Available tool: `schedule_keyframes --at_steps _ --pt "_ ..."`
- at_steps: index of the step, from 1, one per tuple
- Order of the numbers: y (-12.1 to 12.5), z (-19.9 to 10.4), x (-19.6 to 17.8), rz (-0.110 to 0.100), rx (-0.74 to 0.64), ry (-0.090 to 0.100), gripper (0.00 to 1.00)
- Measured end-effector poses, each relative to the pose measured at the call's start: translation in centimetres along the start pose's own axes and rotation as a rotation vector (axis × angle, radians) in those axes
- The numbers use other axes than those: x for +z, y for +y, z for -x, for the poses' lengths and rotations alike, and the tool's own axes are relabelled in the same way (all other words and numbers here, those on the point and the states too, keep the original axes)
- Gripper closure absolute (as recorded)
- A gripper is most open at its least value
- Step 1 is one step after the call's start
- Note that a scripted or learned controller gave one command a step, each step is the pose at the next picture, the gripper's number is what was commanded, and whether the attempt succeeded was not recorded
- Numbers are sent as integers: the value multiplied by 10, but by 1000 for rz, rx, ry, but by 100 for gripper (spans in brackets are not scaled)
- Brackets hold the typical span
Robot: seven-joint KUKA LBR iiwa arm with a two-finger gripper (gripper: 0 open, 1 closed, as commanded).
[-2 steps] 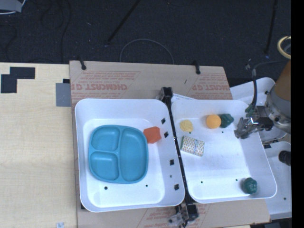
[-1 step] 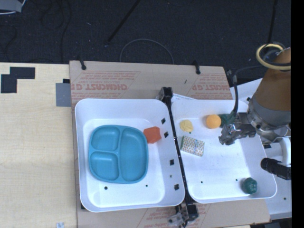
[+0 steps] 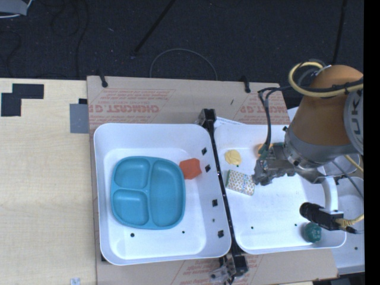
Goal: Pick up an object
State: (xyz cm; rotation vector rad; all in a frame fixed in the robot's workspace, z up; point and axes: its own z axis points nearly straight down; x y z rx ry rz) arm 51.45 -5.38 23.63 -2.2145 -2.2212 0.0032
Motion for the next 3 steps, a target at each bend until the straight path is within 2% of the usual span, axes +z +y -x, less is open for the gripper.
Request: schedule_keyframes --at_steps 1,3 --pt "0 -44 -2 1 -1 0 100" --pt "-13 -146 19 -3 -1 -1 100"
